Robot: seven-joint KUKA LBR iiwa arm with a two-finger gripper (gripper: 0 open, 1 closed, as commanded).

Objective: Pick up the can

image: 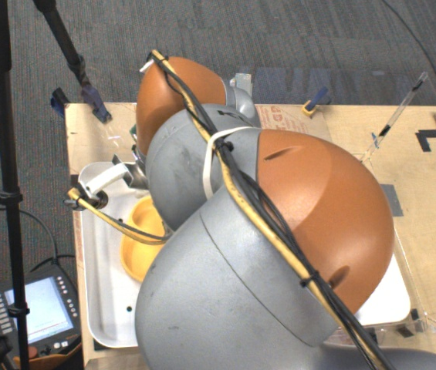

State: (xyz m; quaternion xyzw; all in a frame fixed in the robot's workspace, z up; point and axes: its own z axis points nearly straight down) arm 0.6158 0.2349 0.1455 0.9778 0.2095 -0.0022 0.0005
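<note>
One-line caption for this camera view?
Grey-and-orange arm looms over the left white bin, covering most of it; a yellow object lies inside.

Pale wooden bench with two white bins, seen from above at a slant

The bench (418, 183) runs from nine o'clock to three o'clock, its bare top showing mostly at two and three o'clock. The left bin (98, 299) lies on it at eight o'clock, with a yellow object (144, 241) inside, just left of centre. A corner of the right bin (387, 299) shows at four o'clock. A blue clamp (94, 99) grips the bench's edge at ten o'clock, and a yellow-and-blue clamp (316, 101) sits at the far edge near one o'clock. Black tape marks (427, 139) lie at two o'clock.
</note>
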